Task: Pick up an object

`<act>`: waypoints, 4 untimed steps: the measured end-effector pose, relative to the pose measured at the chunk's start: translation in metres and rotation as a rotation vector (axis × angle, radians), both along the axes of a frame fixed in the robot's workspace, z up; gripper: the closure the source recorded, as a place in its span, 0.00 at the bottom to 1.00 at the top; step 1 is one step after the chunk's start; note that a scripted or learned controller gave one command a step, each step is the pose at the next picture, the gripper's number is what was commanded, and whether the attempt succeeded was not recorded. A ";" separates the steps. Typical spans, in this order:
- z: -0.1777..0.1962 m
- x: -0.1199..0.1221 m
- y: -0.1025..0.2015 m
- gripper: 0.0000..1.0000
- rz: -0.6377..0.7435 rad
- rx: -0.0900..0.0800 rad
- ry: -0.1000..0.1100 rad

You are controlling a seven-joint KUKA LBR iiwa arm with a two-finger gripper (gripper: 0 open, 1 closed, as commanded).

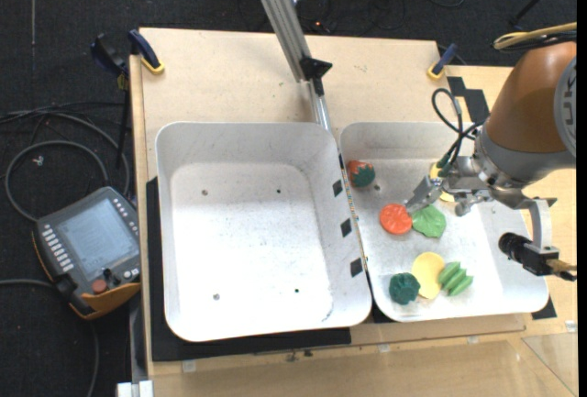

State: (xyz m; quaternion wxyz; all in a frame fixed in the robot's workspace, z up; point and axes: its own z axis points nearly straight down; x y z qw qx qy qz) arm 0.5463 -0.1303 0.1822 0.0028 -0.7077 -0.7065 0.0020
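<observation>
Two white bins on the desk, toys in the right bin [514, 294].
Jaws of the gripper [429, 194] hang above an orange toy [396, 219]; their state is unclear.

arm [537, 115]: reaching from right | gripper [429, 193]: lowered, pointing left

All my candidates lie in the right bin [514, 294] — small toy foods, scattered. A little red-and-green piece [362, 173] sits alone near the bin's left wall, toward the back. Mid-bin, a round orange piece [396, 219] lies flat, touching a light green leafy piece [429, 223] on its right. Toward the front, a dark green lumpy piece [404, 287] rests against a pale yellow disc [427, 270] — and a ridged bright green piece [455, 279] lies just beside that disc.
</observation>
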 end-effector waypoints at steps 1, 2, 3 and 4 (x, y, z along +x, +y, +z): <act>-0.044 0.000 0.005 0.00 0.001 0.000 -0.002; -0.087 0.001 0.006 0.00 0.001 -0.002 -0.009; -0.074 0.003 0.006 1.00 0.001 -0.002 -0.014; -0.013 0.008 0.000 1.00 0.004 -0.003 -0.013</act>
